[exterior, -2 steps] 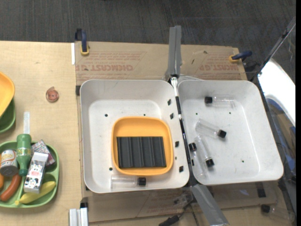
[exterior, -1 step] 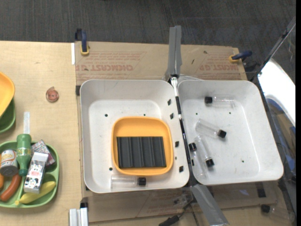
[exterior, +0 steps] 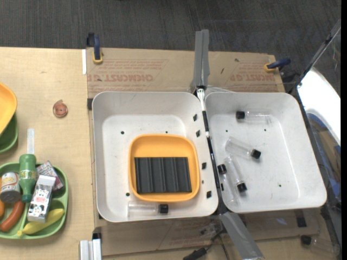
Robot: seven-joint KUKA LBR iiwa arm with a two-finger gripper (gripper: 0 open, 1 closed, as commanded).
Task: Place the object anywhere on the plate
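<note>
Camera view, from the left: on the wooden table (exterior: pixel 49 75) sits a green tray (exterior: pixel 58 213) of toy food, with a small pink disc (exterior: pixel 60 109) beyond it. Next comes the left bin (exterior: pixel 108 145), and in it the yellow plate (exterior: pixel 162 141), lying flat near the middle. A dark ribbed block (exterior: pixel 162 175) rests on the plate, well inside its rim. Just in front of the plate, off it and against the bin's near wall, lies a clear tube (exterior: pixel 143 210) with a black cap. The right bin (exterior: pixel 293 161) holds more clear black-capped tubes: one (exterior: pixel 248 115) near the far wall, one (exterior: pixel 244 149) about the middle, and one (exterior: pixel 234 176) nearer the divider. I cannot tell whether the end effector is spread or pressed together.
</note>
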